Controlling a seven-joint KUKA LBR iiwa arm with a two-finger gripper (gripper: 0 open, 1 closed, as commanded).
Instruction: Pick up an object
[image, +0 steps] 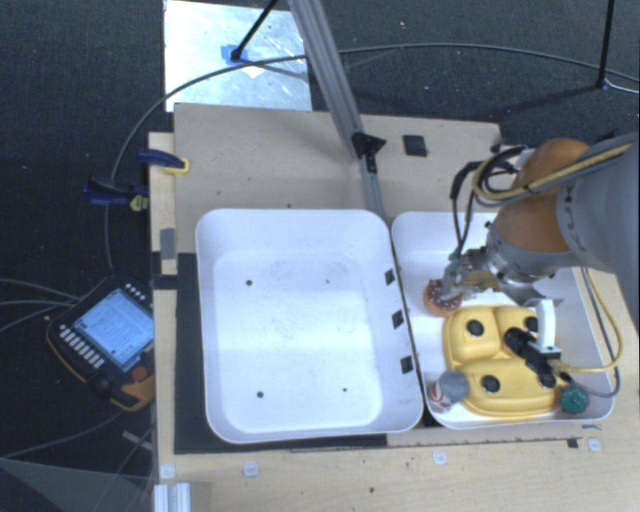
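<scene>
Yellow toy (478, 342), rt bin (418, 232); gripper (458, 282) by brown disc (437, 298).

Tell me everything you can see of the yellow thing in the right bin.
The yellow thing is big, lumpy and rounded, glossy like moulded plastic, with two dark round holes on top. It lies flat in the lower half, as viewed, of the right bin. A small grey piece sits against its lower-left corner, and a green ball is by its lower-right corner.
</scene>
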